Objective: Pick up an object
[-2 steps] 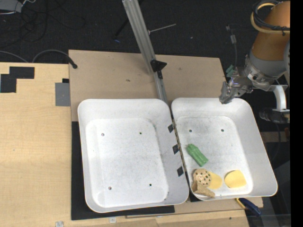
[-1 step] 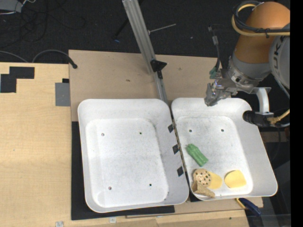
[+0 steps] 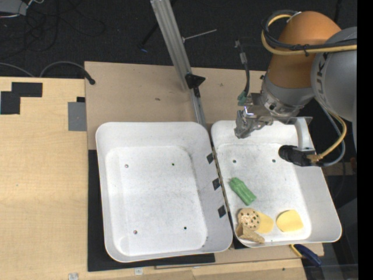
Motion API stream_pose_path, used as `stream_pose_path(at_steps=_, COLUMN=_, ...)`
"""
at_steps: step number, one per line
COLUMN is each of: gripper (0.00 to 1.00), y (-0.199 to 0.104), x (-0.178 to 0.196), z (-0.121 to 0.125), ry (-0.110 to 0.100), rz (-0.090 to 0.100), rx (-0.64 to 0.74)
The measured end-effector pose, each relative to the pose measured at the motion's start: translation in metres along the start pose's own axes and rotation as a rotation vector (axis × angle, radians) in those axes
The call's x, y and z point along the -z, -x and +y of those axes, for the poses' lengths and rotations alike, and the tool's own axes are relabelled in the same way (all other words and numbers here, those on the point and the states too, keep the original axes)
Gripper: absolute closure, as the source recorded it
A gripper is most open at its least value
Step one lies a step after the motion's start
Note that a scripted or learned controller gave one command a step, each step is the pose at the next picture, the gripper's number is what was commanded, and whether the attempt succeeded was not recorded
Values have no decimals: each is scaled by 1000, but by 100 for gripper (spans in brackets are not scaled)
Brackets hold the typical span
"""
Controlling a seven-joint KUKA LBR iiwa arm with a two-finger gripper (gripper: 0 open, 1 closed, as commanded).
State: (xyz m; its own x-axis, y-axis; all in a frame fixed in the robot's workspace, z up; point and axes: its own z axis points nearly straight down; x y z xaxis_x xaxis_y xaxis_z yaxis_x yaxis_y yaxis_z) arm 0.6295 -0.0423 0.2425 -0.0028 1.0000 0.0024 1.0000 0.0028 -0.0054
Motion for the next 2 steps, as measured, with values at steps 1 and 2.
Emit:
stream_pose_path(at_steps=1, gripper=100, y=-48, x=4, z=-24, ry=1, rz=0, rx=1)
stream_pose_path(at_steps=2, gripper=100, y=-94, x=-12, z=-41, ry=-2, rz=-1, rx=0)
